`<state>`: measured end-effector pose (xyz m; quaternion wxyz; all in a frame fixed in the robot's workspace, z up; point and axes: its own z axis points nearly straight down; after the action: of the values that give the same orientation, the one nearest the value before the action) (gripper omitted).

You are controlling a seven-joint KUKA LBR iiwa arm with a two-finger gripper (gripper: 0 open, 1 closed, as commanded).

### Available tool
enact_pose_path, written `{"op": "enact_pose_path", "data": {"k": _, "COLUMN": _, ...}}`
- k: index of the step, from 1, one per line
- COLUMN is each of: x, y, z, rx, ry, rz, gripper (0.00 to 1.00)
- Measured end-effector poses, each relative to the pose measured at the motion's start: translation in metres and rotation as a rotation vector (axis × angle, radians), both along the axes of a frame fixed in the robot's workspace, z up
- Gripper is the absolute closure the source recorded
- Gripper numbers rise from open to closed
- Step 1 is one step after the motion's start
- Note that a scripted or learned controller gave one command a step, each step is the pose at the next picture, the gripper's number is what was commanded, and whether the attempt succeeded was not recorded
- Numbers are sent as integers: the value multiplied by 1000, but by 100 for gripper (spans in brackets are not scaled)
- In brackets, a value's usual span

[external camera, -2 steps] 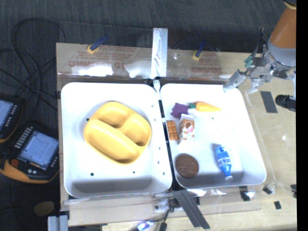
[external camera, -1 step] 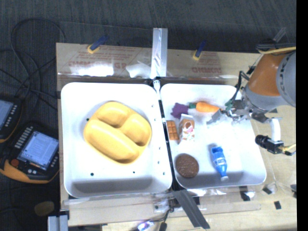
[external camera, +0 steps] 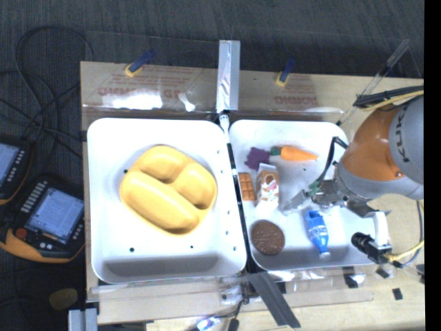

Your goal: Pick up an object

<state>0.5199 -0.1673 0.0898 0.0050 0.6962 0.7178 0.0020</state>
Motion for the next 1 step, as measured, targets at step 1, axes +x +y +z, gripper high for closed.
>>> {"op": "enact_pose_path", "data": {"k": 1, "x": -31, "y": 0, "z": 0, "rx": -2, "ry": -6, "rz": -6, "gripper": 0}}
